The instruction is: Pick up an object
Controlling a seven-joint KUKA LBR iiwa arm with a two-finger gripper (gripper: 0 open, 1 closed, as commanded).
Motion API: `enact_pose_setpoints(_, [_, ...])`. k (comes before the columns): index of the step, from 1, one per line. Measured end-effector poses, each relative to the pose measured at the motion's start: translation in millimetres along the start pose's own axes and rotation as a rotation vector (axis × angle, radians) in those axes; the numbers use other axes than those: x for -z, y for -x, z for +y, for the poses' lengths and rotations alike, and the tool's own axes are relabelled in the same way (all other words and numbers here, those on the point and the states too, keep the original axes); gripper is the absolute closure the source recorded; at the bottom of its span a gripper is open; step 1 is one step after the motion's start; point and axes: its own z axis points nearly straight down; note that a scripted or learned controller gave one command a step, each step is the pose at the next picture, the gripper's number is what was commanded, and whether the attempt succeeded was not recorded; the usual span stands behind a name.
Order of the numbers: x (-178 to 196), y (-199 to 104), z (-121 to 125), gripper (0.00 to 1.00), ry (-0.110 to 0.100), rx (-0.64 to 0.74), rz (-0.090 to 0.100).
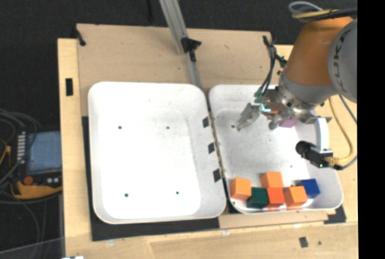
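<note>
No readable text, labels or numbers, faint dark letters on the arm (334, 65) perhaps, too blurred

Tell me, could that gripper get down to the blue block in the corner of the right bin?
Probably yes. The gripper hangs open over the right bin, nothing above the blue block. But an orange block touches it and the wall is close, so finger room looks tight.

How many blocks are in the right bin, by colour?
Orange blocks: 4
Green block: 1
Blue block: 1
Total: 6, clustered along the near edge of the right bin. A pinkish item by the gripper is unclear, not counted.
</note>
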Motion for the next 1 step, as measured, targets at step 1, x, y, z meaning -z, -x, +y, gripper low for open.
enact_pose_setpoints(1, [2.7,0.3,1.0,0.00,0.006,-0.002,-0.001])
